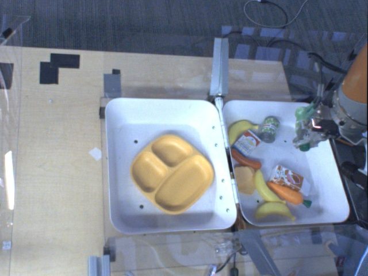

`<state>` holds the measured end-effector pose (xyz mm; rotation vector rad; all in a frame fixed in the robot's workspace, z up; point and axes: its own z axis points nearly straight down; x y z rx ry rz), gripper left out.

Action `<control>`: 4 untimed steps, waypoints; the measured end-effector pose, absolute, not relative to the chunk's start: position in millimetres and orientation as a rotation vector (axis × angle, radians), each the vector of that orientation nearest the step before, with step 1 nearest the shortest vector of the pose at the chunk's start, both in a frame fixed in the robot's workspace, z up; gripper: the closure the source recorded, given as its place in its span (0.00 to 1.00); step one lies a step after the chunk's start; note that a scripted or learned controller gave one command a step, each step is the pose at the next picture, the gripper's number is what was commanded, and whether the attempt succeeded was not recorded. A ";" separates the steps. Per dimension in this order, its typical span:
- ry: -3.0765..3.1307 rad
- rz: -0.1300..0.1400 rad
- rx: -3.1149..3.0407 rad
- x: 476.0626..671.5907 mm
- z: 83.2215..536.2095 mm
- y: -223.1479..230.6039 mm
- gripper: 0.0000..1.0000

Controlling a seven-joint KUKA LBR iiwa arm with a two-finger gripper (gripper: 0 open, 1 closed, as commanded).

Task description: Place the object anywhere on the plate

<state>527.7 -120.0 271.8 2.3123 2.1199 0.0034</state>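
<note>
A yellow three-compartment plate (172, 173) lies in the middle of the left bin (118, 154). The right bin (330, 171) holds several items: a yellow banana (239, 129), a small can (268, 128), a red-and-white packet (248, 143), a red sausage (246, 159), a beige round piece (245, 180), two more bananas (265, 188) (273, 211), a carrot (286, 193) and a red snack packet (287, 177). My gripper (306, 137) hangs over the right bin's upper right part, above the bin floor, apart from the items. A green piece shows at the wrist.
A metal divider (219, 68) runs between the bins at the back. Cables (270, 10) lie on the dark floor behind the bench. Black markers (57, 66) sit on the wooden bench top at the left.
</note>
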 end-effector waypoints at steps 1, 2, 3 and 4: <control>2.127 0.007 2.301 529.4 282.8 -119.3 1.00; 2.184 0.005 2.249 520.9 385.8 -161.6 1.00; 2.238 0.002 2.201 525.1 251.6 -126.7 1.00; 2.424 0.005 1.986 488.1 393.9 -181.5 1.00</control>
